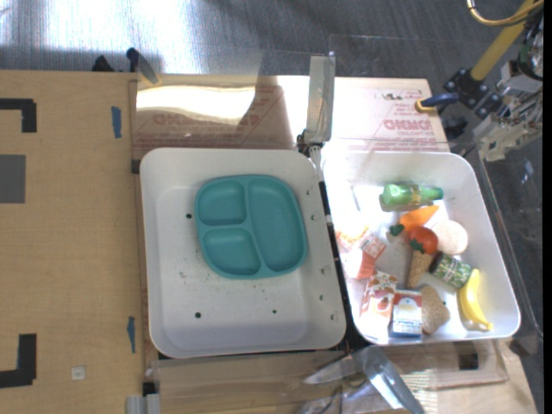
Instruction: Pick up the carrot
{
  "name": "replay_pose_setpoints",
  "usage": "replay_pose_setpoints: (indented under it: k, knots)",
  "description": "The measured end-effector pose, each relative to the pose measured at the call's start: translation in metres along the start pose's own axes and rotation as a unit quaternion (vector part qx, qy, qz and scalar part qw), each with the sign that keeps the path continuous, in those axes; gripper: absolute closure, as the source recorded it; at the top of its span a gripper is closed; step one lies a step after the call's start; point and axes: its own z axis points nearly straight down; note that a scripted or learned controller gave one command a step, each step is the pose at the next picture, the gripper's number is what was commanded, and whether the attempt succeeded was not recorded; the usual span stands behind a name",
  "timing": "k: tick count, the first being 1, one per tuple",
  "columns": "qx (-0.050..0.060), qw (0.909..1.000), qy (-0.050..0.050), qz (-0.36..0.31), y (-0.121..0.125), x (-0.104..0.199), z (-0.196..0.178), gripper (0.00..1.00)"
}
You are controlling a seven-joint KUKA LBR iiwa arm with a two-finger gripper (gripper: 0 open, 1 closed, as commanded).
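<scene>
The carrot (419,216) is a short orange piece with a small green top at its left end. It lies in the right bin (496,257), just below a green bottle (410,196) and beside a white ball (452,236). A red toy vegetable (423,240) touches its lower side. My gripper (504,123) hangs outside the bin, past its far right corner, well away from the carrot; nothing shows in it.
The right bin also holds a banana (472,302), a small green can (452,271), bread pieces (430,309) and several snack packets (379,293). The left bin (164,300) bears a teal divided plate (251,226). A metal divider (321,102) stands between the bins at the back.
</scene>
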Motion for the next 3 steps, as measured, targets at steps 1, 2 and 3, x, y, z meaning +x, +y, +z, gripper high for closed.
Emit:
replay_pose_setpoints:
  k: [1,2,3]
  knots:
    - [-0.001,0.9908,0.0,-0.135,0.0,0.0,-0.025,1.0]
    - [-0.009,0.9914,-0.002,-0.13,0.004,-0.004,0.063,1.0]
    - [0.0,0.9786,0.0,-0.206,0.001,-0.006,-0.008,1.0]
